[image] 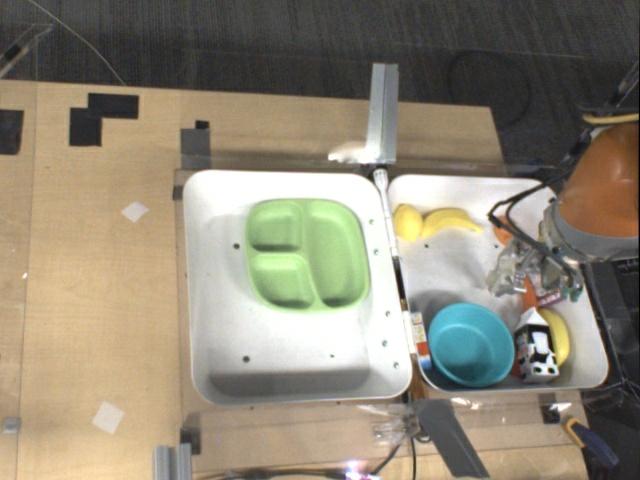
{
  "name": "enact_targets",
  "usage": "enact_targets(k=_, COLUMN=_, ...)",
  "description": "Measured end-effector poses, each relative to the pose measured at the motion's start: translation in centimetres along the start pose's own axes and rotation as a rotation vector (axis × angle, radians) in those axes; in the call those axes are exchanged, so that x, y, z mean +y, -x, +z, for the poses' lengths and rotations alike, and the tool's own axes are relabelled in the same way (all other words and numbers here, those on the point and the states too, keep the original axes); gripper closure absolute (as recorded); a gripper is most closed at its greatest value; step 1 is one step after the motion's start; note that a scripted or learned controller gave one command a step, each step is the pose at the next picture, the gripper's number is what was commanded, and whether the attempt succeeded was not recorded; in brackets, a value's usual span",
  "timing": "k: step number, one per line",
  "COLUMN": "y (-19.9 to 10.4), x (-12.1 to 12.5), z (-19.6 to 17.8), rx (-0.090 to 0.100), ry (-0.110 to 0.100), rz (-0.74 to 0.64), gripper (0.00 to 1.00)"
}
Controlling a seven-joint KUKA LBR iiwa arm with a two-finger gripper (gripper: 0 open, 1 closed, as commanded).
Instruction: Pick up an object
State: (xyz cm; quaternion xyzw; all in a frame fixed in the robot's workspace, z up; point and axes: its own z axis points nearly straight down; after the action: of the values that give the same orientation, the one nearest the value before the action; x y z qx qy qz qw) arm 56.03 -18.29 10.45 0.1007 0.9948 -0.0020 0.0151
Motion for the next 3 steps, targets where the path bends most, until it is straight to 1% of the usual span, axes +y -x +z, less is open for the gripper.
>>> enact_targets(k=1, y=0.0, x=0.0, z=0.1, rx=0.002, ry=0.000, rz=-0.001, gripper=0.00)
enact_targets(k=2, y=-2.2, x=-1.1, z=1.4, rx=0.013, ry=-0.001, rz=0.176, gripper=0.00)
enact_targets(k=3, y=-4.9, x=0.9, z=1.3, rx=0.011, ry=-0.004, rz=0.273, gripper=0.00)
